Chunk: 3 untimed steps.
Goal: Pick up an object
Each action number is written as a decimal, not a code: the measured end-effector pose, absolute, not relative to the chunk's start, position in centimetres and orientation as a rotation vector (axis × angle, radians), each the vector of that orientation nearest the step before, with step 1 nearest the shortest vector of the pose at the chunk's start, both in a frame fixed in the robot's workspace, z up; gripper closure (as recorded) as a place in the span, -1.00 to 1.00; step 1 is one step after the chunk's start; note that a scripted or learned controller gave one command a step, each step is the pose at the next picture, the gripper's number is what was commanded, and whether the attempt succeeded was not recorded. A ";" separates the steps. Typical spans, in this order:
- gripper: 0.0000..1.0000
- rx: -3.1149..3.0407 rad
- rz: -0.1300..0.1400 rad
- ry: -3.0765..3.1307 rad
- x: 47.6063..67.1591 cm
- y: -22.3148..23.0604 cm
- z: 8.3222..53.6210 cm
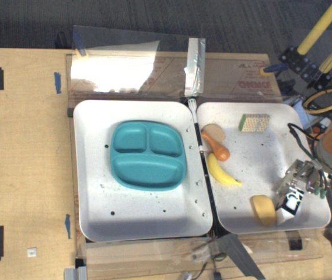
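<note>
Just beside the tool, a yellow block on the bin floor

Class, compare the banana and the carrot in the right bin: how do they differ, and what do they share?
The banana is yellow; the carrot is orange with a pale end. The banana is curved and slim; the carrot is straighter and stubbier. The carrot lies farther back than the banana. Both lie in the right bin, end to end.

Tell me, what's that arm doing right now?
Gripper low in right bin, beside yellowish lump; hold unconfirmed. Banana, carrot, sponge lie farther off.
</note>
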<state>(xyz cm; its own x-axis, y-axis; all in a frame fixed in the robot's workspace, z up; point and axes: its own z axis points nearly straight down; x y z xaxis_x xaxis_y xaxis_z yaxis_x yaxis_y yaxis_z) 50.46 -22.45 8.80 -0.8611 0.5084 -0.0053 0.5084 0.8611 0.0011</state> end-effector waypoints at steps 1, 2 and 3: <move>1.00 0.540 -0.004 3.078 51.3 -22.4 21.2; 1.00 0.601 -0.003 3.070 48.2 -22.4 29.3; 1.00 -0.391 -0.005 3.108 48.1 -22.3 32.0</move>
